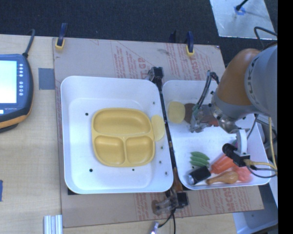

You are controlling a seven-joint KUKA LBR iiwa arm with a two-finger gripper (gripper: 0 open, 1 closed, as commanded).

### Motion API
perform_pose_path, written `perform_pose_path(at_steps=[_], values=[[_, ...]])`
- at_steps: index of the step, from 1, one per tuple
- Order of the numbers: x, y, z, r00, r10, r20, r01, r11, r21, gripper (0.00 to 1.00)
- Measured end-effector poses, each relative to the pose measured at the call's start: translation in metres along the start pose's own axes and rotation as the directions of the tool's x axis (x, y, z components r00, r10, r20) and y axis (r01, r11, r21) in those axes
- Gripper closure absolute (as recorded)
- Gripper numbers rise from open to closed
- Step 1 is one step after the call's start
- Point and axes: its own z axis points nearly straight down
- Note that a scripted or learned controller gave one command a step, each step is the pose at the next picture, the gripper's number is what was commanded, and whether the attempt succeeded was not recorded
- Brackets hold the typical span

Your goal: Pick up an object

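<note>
On the surface (24,179) sit two shallow white bins side by side, resting on a sheet of cardboard (112,57). One yellow divided tray (123,136) with three compartments lies in the left bin (73,179); nothing lies in its compartments. One pale yellow disc (158,127) leans at that tray's right edge, against the wall between the bins.

Right of the tray, the right bin (180,89) holds the loose things: one pale yellow round piece (176,111) near the dividing wall, one dark brown lump (189,112) touching it and partly covered by the arm, one green pea pod (199,157), one black block with a white end (198,175), one orange carrot-like piece (221,163), one tan piece (224,179) and one pink piece (244,174) whose shape is hard to make out. These last ones crowd the bin's lower right corner, some overlapping.

One grey arm with an orange band (239,79) reaches over the right bin and is cut off at the view's edge. Its tool (199,123) points down just right of the brown lump; whether it is spread or closed cannot be told, and nothing is seen held.

Far left of the tray, one handheld control pendant (7,89) lies on the surface, cut off by the frame. Two blue-and-yellow clamps (61,38) grip the cardboard's top edge.
</note>
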Motion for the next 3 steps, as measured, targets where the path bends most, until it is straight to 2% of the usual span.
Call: perform_pose_path(at_steps=[1, 3], values=[[0.000, 0.000, 0.000, 1.000, 0.000, 0.000, 0.000, 1.000, 0.000, 0.00], [0.005, 0.088, 0.009, 1.000, 0.003, 0.000, -0.003, 1.000, -0.002, 0.00]])
